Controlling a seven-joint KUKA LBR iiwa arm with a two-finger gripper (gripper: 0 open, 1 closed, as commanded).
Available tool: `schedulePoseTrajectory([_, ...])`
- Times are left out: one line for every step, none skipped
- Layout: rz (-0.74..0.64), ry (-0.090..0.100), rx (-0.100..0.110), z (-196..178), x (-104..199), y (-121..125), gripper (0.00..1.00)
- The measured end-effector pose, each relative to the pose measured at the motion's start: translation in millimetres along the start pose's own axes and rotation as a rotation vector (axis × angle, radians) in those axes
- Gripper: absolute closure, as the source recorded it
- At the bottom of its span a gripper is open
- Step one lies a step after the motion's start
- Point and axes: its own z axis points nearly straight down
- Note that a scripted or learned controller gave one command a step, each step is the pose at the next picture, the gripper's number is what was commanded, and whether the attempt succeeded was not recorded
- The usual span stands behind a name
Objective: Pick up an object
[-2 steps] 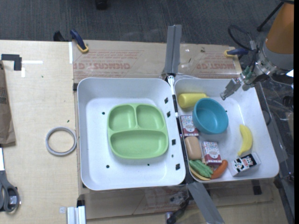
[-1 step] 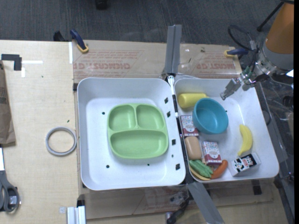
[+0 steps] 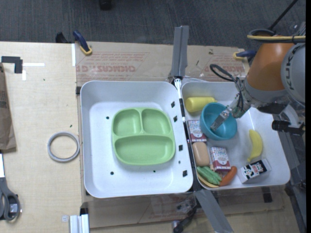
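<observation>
The right bin (image 3: pixel 277 176) holds a blue bowl (image 3: pixel 216 124), a yellow cylinder (image 3: pixel 198 104), a banana (image 3: pixel 254 145), two small red-and-white cartons (image 3: pixel 196 130) (image 3: pixel 219 159), a tan bread-like piece (image 3: pixel 200 154), green beans (image 3: pixel 209 175), a carrot-like orange piece (image 3: pixel 228 175) and a black-and-white carton (image 3: pixel 254 169). My gripper (image 3: pixel 220 120) reaches down from the right into the blue bowl, its tip over the bowl's inside. Nothing shows between its fingers.
The left bin (image 3: pixel 95 144) holds a green divided plate (image 3: pixel 143 136). A grey divider post (image 3: pixel 180 52) stands between the bins at the back. On the bench to the left lie a tape ring (image 3: pixel 63 146) and scissors (image 3: pixel 8 203).
</observation>
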Motion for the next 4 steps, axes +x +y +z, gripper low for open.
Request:
schedulePoseTrajectory([0.005,-0.002,-0.002,-11,-2,0,1.0])
schedulePoseTrajectory([0.376,-0.002,0.001,-28,37,3,1.0])
schedulePoseTrajectory([0.299,-0.001,0.001,-64,-17,21,1.0])
schedulePoseTrajectory([0.504,-0.004,0.004,-130,32,52,1.0])
